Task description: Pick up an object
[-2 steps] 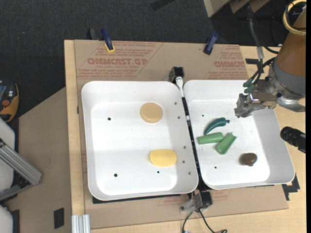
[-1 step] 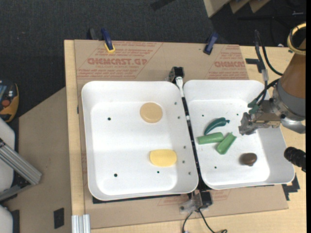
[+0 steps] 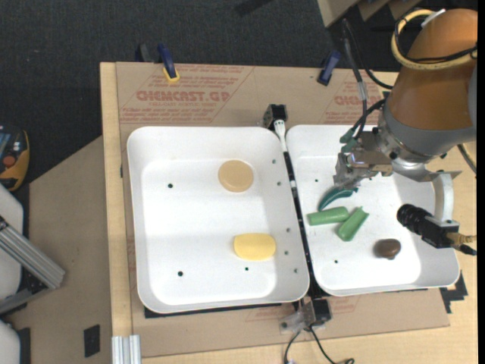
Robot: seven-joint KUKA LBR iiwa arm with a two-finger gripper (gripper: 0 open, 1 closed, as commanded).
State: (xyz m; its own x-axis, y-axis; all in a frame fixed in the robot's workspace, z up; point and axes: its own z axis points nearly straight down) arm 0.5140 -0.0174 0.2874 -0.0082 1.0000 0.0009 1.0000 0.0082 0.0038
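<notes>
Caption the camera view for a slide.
KUKA gripper hovers over teal curved piece in right bin; left bin holds two yellowish objects.

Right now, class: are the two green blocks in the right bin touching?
Touching: the camera view shows the long green block meeting the short green block end to side.

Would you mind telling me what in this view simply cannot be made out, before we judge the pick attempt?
1. Camera view: the gripper hangs over the right bin; the wrist above hides its fingertips.
2. Whether it touches the teal curved piece is unclear; the contact spot is hidden.
3. The right bin's far right rim is covered by the arm.
4. The small brown object is too small to identify.
</notes>
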